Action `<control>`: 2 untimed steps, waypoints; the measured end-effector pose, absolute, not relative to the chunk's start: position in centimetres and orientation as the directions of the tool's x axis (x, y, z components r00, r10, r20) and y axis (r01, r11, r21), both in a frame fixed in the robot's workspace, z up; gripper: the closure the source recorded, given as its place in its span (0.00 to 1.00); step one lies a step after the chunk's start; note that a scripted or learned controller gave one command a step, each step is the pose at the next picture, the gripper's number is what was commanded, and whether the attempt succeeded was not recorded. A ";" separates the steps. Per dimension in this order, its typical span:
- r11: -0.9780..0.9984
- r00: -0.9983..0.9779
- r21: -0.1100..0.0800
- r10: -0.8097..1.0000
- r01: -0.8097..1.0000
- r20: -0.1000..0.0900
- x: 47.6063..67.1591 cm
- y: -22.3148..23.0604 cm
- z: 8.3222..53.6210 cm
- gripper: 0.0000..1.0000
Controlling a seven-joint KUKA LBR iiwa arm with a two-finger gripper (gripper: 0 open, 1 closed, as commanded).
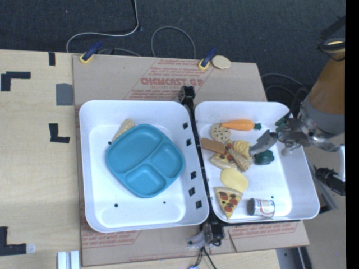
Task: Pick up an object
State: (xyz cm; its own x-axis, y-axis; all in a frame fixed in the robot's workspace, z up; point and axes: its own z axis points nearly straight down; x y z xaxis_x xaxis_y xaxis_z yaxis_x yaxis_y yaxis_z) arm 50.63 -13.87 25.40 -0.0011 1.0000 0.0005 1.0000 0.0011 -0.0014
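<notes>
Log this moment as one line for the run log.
arm: over right bin | gripper: above dark green item, nothing seen held | carrot: in bin | left bin: blue tray

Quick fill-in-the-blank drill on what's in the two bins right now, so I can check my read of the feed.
1. The blue tray lies in the ____ bin.
2. The carrot is coloured ____.
3. The can lies just right of the ____ slice.
4. The gripper hovers over the ____ bin.

Missing words: left; orange; pizza; right
</notes>
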 end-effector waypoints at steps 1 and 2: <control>0.003 -0.003 0.000 1.000 1.000 -0.002 54.9 -11.0 8.2 0.00; 0.001 -0.001 0.000 1.000 1.000 0.000 54.9 -11.1 9.9 1.00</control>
State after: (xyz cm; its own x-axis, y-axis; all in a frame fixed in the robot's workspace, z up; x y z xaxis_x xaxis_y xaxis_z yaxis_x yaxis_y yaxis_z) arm 54.94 -11.10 9.91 -0.0010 1.0000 0.0004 1.0000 0.0010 -0.0002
